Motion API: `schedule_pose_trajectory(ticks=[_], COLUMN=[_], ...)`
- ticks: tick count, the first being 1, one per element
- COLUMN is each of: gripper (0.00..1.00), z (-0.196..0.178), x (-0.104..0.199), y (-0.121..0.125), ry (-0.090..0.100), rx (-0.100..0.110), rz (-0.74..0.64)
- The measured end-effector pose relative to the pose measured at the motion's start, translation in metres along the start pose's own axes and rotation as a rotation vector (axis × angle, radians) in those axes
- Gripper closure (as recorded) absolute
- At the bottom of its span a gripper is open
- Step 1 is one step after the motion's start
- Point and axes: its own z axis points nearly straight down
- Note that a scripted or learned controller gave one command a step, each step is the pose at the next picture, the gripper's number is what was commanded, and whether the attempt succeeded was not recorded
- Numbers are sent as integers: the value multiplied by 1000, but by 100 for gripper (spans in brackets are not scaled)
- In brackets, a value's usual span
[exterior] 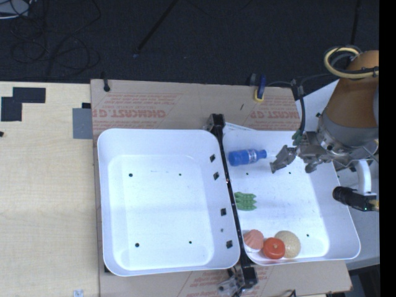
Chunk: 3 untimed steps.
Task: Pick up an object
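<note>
A: Now, where is the pincer [286, 159]?

B: Over the right-hand shallow white plastic bin [337, 228], toward its far side, hanging off the grey arm with the orange band [349, 113] that comes in from the right. Its dark fingers point left.

A: Has it got hold of anything?

B: Nothing shows between the fingers. How wide they stand I cannot tell; they read as one dark, blurred shape from this slant.

A: What lies closest to it?

B: A small blue plastic bottle with a white cap [247, 157], lying on its side on the bin floor at the far left of that bin, cap end toward the pincer. It sits just left of the fingertips, apart from them.

A: And the rest of that bin?

B: A small green ridged soft-looking piece [245, 201] lies by the left wall, about halfway down. In the near left corner three round things are bunched together, touching: a pale pink disc [253, 239], a red round object [274, 248] and a cream-coloured ball [289, 242].

A: The other bin?

B: The left-hand white bin [105, 197] shows bare floor with a few dark dots. Both bins rest on a brown cardboard sheet [161, 104] with red printing, laid over the pale wooden worktop [43, 197].
</note>
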Motion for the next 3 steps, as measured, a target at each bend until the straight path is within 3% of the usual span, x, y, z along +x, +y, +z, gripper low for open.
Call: schedule_pose_trajectory(ticks=[1,2,3], gripper=[0,0,100], z=[-99,-79,-89], x=[-40,-88,-86], y=[-93,-96,-95], ry=[-4,-2,0], rx=[-8,1,0], rz=[6,4,1])
